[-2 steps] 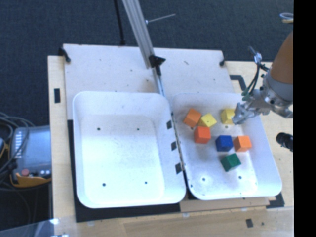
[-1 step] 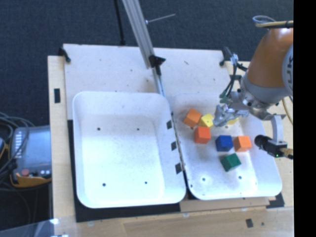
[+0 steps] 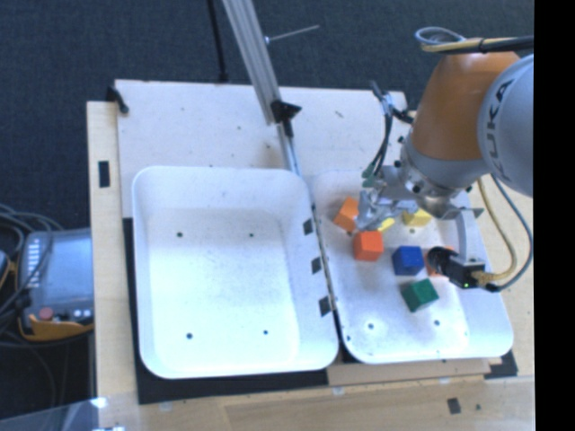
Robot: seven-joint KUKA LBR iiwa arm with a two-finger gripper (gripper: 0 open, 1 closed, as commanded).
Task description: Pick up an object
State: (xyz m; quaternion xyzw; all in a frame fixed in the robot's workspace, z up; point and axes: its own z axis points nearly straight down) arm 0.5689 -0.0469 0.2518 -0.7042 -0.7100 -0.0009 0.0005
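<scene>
In the right bin (image 3: 467, 335) lie an orange block (image 3: 347, 214), an orange-red cube (image 3: 367, 245), a blue cube (image 3: 408, 259), a green block (image 3: 419, 294) and a yellow piece (image 3: 416, 216). My gripper (image 3: 371, 208) hangs low over the bin's upper middle, its metal fingers just above the orange-red cube and right beside the orange block. The wrist hides part of the yellow piece. I see nothing clearly between the fingers.
The left bin (image 3: 225, 272) lies beside the right one, with a raised rim between them. A slanted aluminium post (image 3: 256, 52) rises behind the bins. A black-and-orange cable part (image 3: 449, 266) hangs by the blue cube.
</scene>
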